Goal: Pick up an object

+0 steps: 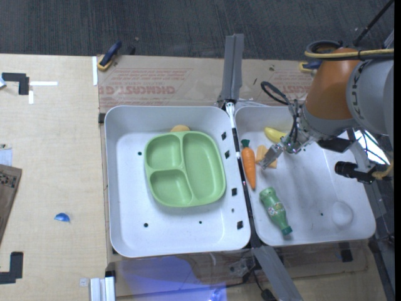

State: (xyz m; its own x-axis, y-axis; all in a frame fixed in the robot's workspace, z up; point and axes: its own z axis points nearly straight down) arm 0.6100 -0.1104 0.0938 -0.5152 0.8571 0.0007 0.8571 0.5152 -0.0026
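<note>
- While the gripper [270, 157] hangs low in the right bin [351, 227], its slim fingers look spread, with nothing visibly between them.
- The toy carrot [249, 167] lies just beside the fingertips, along the bin's left wall; a yellow banana [274, 133] sits near, towards the back.
- The green bottle [276, 211] lies apart, nearer the front.
- To grip well, I judge the fingers should straddle the carrot across its width, then close before lifting, keeping clear of the wall.
- The green divided plate [185, 168] rests in the left bin [122, 187].
</note>
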